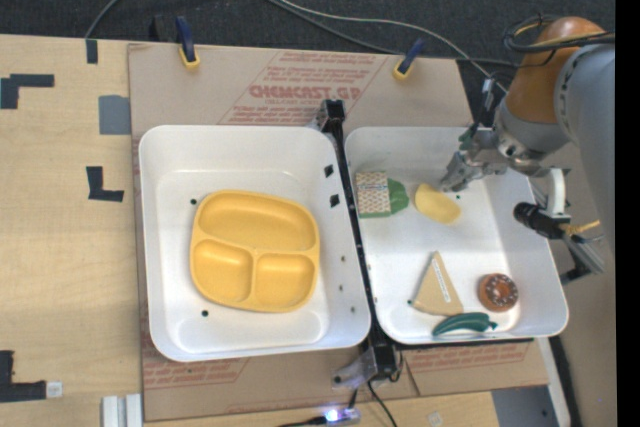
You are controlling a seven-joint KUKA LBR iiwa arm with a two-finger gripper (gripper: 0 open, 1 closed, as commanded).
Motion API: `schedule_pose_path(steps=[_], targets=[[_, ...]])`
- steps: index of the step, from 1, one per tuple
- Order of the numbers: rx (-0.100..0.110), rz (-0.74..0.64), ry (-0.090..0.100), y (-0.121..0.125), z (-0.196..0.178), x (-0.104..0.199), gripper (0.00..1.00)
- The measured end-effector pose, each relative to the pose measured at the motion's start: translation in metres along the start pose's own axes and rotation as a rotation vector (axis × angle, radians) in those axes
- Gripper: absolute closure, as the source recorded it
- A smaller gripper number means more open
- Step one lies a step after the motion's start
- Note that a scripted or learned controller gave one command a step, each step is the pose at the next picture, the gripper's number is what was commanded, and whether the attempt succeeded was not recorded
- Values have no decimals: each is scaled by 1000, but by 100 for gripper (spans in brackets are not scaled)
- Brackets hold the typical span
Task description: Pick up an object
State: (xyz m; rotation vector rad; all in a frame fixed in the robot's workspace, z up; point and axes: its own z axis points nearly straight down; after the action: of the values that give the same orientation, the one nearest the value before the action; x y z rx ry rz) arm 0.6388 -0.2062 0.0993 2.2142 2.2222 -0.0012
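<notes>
The wooden surface (60, 215) carries a brown cardboard sheet (290, 90) and, on that, two shallow white plastic bins side by side. The left bin (160, 155) holds a yellow moulded tray with three compartments (255, 250), lying flat near its middle. The right bin (530, 310) holds the smaller things: a tan wedge like a slice of toy bread (437, 286) near the front wall, a green-and-checked packet-like toy (378, 194) close to the dividing wall, a pale yellow rounded lump, perhaps a toy lemon (436, 203), just right of it, a brown iced toy doughnut (497, 291) toward the front right corner, and a dark green pepper-like toy (464, 323) touching the front edge beside the wedge.

The grey arm with the orange band (560, 90) reaches in from the right, and its claw (462, 171) hangs low over the back of the right bin, just above and to the right of the yellow lump. The step in hand looks like the approach to a grasp, with that lump the likeliest target. The next move would call for a short descent and a shift toward the lump so the tips straddle it before closing; its rounded shape could let it roll or squirt aside.

How wide the claw stands cannot be told from this angle, and nothing is seen held in it.
</notes>
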Motion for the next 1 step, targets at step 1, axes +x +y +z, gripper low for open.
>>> schedule_pose_path(steps=[1], targets=[[2,2,4,1,-42,0,100]])
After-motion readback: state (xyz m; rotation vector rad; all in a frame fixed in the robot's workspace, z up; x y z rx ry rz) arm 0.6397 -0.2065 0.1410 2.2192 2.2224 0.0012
